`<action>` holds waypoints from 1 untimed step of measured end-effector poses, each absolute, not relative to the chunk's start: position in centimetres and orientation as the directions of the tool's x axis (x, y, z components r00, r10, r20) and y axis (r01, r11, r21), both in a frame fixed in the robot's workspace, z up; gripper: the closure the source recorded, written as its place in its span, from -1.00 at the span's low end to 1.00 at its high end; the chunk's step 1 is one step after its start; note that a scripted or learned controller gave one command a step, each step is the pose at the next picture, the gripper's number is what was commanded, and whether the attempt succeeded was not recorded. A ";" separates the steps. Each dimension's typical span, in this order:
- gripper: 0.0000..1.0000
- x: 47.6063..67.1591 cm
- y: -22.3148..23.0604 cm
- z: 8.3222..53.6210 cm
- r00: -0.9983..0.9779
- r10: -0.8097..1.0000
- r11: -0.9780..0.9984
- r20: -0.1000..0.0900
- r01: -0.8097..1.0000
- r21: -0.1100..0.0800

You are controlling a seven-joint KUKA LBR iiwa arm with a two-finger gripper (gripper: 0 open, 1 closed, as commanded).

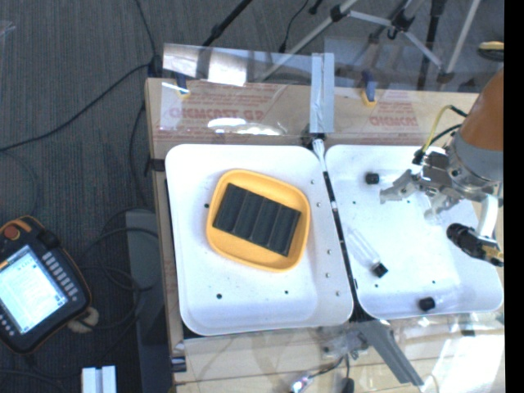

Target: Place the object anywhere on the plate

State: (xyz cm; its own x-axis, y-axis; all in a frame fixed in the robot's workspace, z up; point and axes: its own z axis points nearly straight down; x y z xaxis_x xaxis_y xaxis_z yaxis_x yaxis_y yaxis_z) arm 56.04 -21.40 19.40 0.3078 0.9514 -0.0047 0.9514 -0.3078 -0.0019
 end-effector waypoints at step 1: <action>1.00 61.5 -13.1 22.5 0.280 0.960 -0.280 -0.001 0.960 -0.002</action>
State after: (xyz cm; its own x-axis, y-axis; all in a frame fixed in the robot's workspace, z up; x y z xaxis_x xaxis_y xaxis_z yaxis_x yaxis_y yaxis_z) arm 61.47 -13.06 22.49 0.2804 0.9599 -0.0013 0.9599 -0.2804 -0.0022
